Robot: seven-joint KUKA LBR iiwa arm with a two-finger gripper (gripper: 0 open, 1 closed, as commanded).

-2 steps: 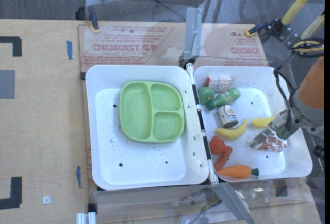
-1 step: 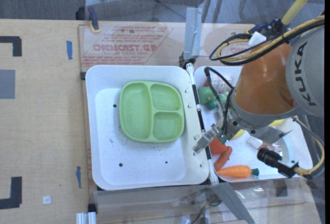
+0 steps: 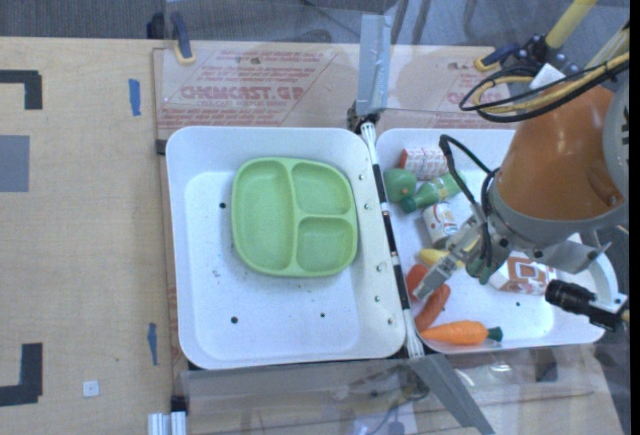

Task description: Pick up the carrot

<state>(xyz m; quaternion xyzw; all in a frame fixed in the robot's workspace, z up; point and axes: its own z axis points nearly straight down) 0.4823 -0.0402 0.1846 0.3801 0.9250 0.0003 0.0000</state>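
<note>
The carrot [image 3: 455, 332], orange with a small green top at its right end, lies flat along the front wall of the right bin [image 3: 530, 331]. My gripper [image 3: 447, 261] hangs over the middle left of that bin, above and slightly left of the carrot, and clear of it. Its two grey fingers [image 3: 438, 276] point down and left with a gap between them, and I see nothing held there. A small yellow piece [image 3: 431, 254] lies right at the fingertips.
A reddish-orange toy vegetable [image 3: 432, 308] lies just above the carrot, near a red piece [image 3: 414, 278]. Behind them are green toy food [image 3: 402, 185], a small can [image 3: 424, 160] and a carton [image 3: 440, 220]. A packet [image 3: 522, 275] sits right. The left bin [image 3: 200, 323] holds a green divided plate [image 3: 295, 216].
</note>
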